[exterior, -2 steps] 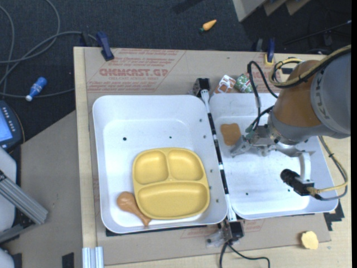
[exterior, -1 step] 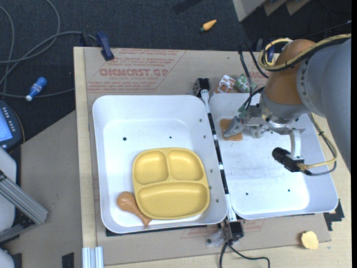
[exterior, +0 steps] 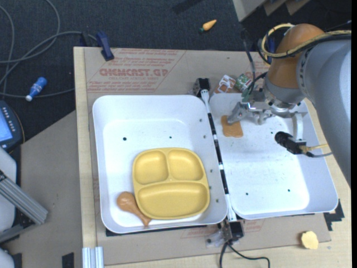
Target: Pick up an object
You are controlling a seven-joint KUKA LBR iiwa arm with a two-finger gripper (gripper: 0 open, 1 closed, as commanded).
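Observation:
A tan, toast-like flat piece (exterior: 233, 128) lies in the right bin (exterior: 268, 188), close to the divider at its far left. My gripper (exterior: 263, 123) hangs over the far part of that bin, open. Its left finger (exterior: 235, 115) comes down right beside the toast's far edge, and the right finger (exterior: 295, 126) stands well to the right. Nothing is between the fingers. In the left bin (exterior: 111, 121) sit a yellow divided plate (exterior: 169, 182) and an orange drumstick toy (exterior: 131, 204) tucked at the plate's near left corner.
Small colourful items (exterior: 234, 82) lie at the right bin's far corner. A black part with a yellow cable (exterior: 289, 142) hangs below the wrist. On the bench are a yellow chunk (exterior: 308, 239) and a blue clip (exterior: 103, 44). An orange bit (exterior: 208, 24) and a blue bottle (exterior: 37, 87) lie on the floor.

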